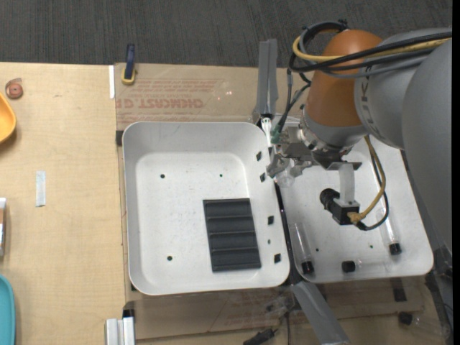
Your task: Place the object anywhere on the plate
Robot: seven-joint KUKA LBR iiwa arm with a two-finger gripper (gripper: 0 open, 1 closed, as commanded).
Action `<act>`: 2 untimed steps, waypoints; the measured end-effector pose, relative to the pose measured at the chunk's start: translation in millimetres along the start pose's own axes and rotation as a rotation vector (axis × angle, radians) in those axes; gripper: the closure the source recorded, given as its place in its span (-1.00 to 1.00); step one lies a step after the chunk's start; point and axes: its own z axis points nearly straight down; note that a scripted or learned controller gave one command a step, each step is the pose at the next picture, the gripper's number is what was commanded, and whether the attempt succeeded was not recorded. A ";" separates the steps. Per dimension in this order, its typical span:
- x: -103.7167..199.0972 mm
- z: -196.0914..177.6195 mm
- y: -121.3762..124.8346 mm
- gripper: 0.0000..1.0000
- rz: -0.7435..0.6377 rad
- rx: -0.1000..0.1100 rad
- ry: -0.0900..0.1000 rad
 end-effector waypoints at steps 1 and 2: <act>72.3 10.2 -41.9 1.00 0.087 0.002 0.000; 114.3 -66.8 -90.9 1.00 0.113 -0.001 -0.001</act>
